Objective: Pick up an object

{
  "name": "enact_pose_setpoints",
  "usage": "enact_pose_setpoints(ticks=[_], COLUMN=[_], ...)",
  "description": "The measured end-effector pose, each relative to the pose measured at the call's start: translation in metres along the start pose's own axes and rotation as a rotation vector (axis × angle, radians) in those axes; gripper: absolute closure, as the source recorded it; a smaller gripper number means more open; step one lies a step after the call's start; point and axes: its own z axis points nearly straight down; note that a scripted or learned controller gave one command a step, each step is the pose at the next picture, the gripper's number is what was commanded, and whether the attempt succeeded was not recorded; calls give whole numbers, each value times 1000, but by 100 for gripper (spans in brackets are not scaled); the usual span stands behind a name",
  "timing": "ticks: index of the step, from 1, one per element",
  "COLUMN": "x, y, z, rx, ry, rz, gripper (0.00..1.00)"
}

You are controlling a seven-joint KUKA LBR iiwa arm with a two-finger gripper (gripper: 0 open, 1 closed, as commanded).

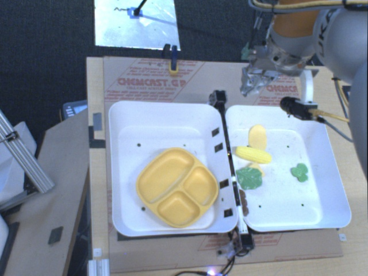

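Two shallow white plastic bins sit side by side on a tabletop (98, 154) covered with printed brown cardboard, joined along a dark hinged seam. The left bin (132, 125) holds one glossy yellow tray (177, 187), rounded at the corners and moulded into three compartments, lying at an angle near the bin's front. The right bin (322, 200) holds four small toy-like objects: a pale yellow oval piece (258, 135), a brighter yellow corn-shaped piece (253, 154) just below it, a bumpy green leafy piece (249, 178) near the seam, and a smaller green piece (299, 172) apart to the right. The grey arm with its orange band (305, 2) reaches in from the right, its metallic gripper (256, 84) poised above the cardboard just behind the right bin's far rim, well clear of the objects. Whether the jaws are wide or narrow cannot be told from this angle; nothing is seen between them.
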Motion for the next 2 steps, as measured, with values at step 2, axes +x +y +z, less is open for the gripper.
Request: enact_pose_setpoints(ticks=[2], x=[59], y=[-11], z=[60], rx=[-1], ry=[3], rz=[-8], gripper=[100])
